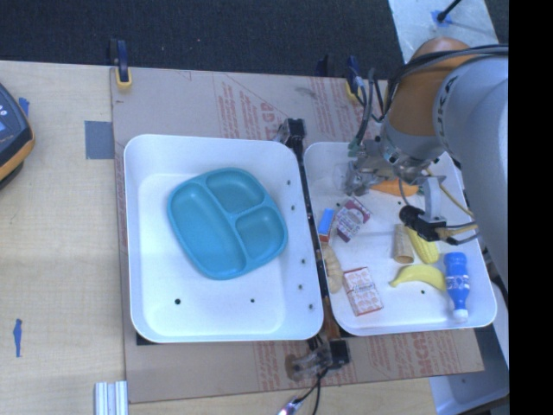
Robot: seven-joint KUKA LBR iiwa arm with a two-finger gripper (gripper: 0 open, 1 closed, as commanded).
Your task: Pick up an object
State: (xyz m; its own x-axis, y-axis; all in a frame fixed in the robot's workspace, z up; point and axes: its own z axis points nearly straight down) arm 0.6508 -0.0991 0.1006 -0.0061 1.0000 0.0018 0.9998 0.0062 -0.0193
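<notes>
**Gripper low over the far part of the right bin, nothing held that can be seen**

Camera view: the gripper (361,180) is down inside the right bin (484,318), near its far edge and a little toward its left wall. Whether it is wide, narrow or closed on something I cannot tell — the wrist covers it from above.

Just beside it, toward the near side, lies a small dark red packet (350,220), which I judge to be the most probable object for this try. It looks light and soft, with a smooth wrapper that may slip or crumple, so it is better to close across its short side, near the middle.

A blue piece (325,223) lies against the left wall. A flat printed packet (363,290) lies near the near edge. The bananas (421,262) and a cork-like cylinder (403,244) are in the middle of the right half; the bananas are curved and bruise easily. A blue bottle (457,284) lies by the right wall — round and stiff, it may roll.

The left bin (147,314) holds a blue divided plate (226,222), about in its centre.
</notes>
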